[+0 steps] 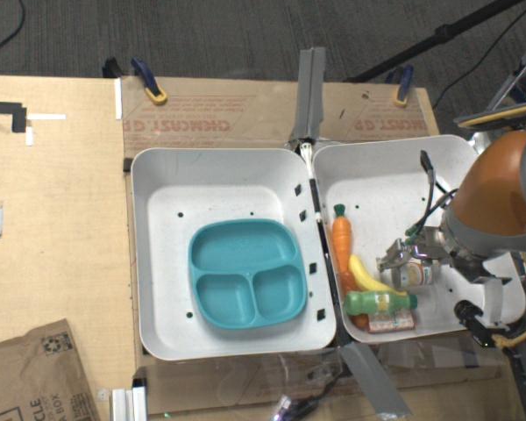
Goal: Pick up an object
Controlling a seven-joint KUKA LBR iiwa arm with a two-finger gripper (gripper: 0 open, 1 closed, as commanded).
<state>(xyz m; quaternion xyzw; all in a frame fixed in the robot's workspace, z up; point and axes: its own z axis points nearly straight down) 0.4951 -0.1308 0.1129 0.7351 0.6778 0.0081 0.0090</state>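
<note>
The gripper is lowered in the right bin; whether anything is gripped cannot be told. The banana lies just left, its long axis running diagonally beside 1 carrot.

Single fixed camera, mounted above tabletop, looking down at slant. Moderate distance: both white bins fit whole in frame, left bin at centre, right bin toward 3 o'clock. Dark carpet floor runs along 12 o'clock edge, so view tilts away from camera's near side at 6 o'clock. Arm enters from 3 o'clock.
</note>
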